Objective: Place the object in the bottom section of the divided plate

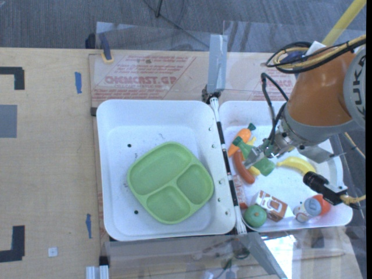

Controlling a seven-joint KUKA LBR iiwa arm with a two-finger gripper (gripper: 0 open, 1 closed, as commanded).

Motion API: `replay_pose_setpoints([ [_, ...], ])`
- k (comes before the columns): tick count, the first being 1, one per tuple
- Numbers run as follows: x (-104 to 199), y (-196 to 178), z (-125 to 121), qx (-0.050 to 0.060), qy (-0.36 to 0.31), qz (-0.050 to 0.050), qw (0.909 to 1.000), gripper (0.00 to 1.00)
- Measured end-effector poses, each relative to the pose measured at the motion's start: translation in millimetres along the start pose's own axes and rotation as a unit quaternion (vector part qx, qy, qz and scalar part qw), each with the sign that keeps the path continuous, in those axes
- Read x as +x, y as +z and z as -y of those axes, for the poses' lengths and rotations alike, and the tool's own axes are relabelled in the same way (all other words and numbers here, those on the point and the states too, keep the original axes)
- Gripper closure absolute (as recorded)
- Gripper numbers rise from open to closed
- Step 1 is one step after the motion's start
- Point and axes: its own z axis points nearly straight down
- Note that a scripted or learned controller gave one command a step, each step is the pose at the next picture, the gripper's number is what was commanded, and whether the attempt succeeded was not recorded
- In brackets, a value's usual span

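arm [325,92] cut off (right edge), pincer [260,157] blurred

We take this for a robotics lab. A grey and orange arm [322,92] trailing loose cables reaches over a plywood worktop [46,156] marked with black and blue tape, where two white bins [110,121] sit side by side. Toy food [247,156] fills one bin, a green divided plate [170,182] lies in the other, and grey carpet [58,10] lies beyond.
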Motion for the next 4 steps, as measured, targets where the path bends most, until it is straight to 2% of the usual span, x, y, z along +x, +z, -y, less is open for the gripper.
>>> replay_pose_setpoints([
  [1,73.1,12.2,-58.8,-0.002,-0.054,0.001,0.9985,1.00],
  [2,114.2,69.7,-119.6,-0.002,-0.040,0.001,0.9992,1.00],
  [3,210.0,-2.3,-132.0,-0.001,-0.036,0.000,0.9994,1.00],
  [4,210.2,-13.1,-133.3,-0.004,-0.036,0.001,0.9993,1.00],
])
